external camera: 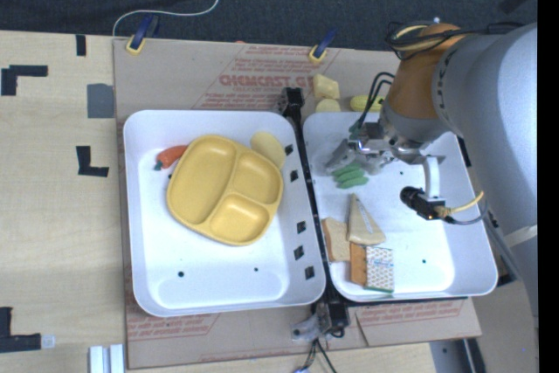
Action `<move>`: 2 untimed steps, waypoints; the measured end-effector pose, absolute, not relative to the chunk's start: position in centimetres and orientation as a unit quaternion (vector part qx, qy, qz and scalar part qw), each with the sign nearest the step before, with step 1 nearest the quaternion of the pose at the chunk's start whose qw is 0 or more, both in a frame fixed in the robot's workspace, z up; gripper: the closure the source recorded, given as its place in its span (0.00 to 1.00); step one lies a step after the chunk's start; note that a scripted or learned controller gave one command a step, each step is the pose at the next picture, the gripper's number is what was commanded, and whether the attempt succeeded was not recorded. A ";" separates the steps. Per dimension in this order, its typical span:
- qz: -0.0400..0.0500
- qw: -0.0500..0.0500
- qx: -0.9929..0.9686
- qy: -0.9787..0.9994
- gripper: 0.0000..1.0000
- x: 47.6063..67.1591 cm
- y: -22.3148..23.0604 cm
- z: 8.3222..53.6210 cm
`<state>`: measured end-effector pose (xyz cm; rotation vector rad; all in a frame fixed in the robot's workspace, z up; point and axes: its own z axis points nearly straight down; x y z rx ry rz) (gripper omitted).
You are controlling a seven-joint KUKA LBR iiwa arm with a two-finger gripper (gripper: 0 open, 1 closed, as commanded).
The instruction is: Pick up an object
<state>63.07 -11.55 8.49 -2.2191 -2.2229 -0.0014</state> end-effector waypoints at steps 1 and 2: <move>0.000 -0.001 -0.707 -0.708 0.00 62.0 -10.6 8.5; 0.000 0.000 -0.707 -0.708 1.00 62.0 -10.5 9.5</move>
